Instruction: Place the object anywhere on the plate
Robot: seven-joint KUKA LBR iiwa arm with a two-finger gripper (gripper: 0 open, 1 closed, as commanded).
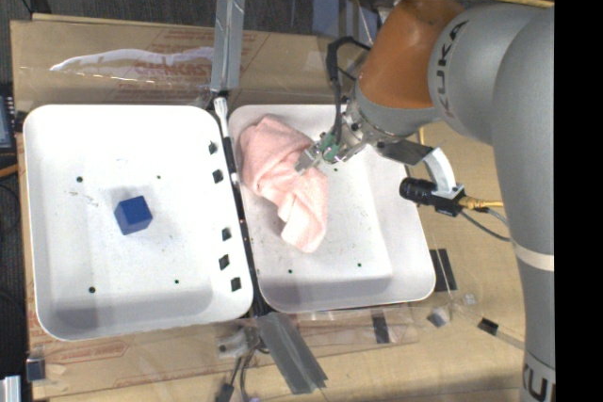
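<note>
Counter (122, 40): brown, bearing two shallow white bins side by side, their inner rims touching.
Left bin (89, 141): holds a blue cube (134, 214), which sits alone left of the bin's middle, flat on the floor, well apart from every wall.
Right bin (377, 235): holds a pink cloth (280, 176).
Cloth: crumpled and folded over itself, lying in the left half of the right bin. It runs from near the far wall down toward the bin's middle, and its left edge is close to the rim shared with the left bin.
Arm (480, 80): grey with an orange band (410, 52), reaching in from the right over the far right corner of the right bin.
Gripper (317, 157): down at the cloth's upper right edge, touching or just above the fabric. I cannot tell which.
Gripper state: cannot tell whether it is spread or pressed together, nor whether any cloth is pinched in it.
Cube and gripper: well apart, in different bins.
</note>
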